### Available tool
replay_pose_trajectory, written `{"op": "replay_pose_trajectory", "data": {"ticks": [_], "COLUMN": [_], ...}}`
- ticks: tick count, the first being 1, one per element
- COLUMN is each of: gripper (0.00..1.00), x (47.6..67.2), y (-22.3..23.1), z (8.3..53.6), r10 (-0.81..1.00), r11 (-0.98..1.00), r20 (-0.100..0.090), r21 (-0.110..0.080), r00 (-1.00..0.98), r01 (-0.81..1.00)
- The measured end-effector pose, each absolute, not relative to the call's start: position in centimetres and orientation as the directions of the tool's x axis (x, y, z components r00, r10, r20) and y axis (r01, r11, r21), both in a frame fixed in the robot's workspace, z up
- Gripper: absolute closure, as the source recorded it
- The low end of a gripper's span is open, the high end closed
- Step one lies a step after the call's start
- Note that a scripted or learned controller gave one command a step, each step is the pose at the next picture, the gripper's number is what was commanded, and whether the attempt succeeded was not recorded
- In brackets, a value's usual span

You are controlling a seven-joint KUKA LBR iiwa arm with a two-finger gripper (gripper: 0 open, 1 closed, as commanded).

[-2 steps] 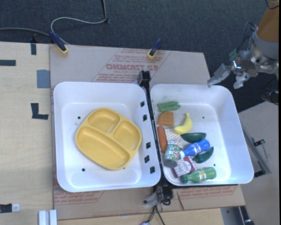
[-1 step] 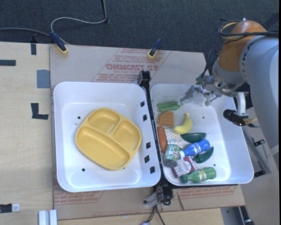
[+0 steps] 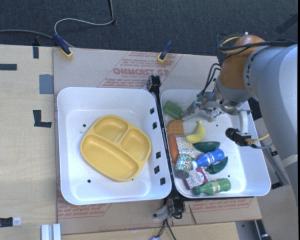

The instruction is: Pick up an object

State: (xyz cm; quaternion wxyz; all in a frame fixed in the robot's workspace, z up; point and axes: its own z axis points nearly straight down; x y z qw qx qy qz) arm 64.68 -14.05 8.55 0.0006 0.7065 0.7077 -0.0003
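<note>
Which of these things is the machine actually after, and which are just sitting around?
For the job:
gripper
banana
green bottle
blue bottle
green pepper
right bin

Lying about:
yellow tray
left bin
clamps
cable

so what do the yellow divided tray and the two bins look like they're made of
Yellow divided tray: likely moulded plastic, matte to satin; uniform colour, soft rounded compartment ridges, faint sheen.
Left bin and right bin: probably thin formed plastic, smooth white with rounded rims; painted metal can't be ruled out.
</note>
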Motion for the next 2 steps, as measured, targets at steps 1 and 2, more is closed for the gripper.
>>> {"op": "replay_pose_trajectory", "data": {"ticks": [1, 2], "gripper": [0.0, 1.0], "x": [65.0, 65.0], "y": [-11.8, -11.8], "z": [8.5, 9.6], "r10": [1.0, 1.0], "r11": [0.002, 0.003], "r20": [-0.001, -0.002], "r21": [0.001, 0.002], "r00": [-0.002, -0.003], "r01": [1.0, 1.0]}}
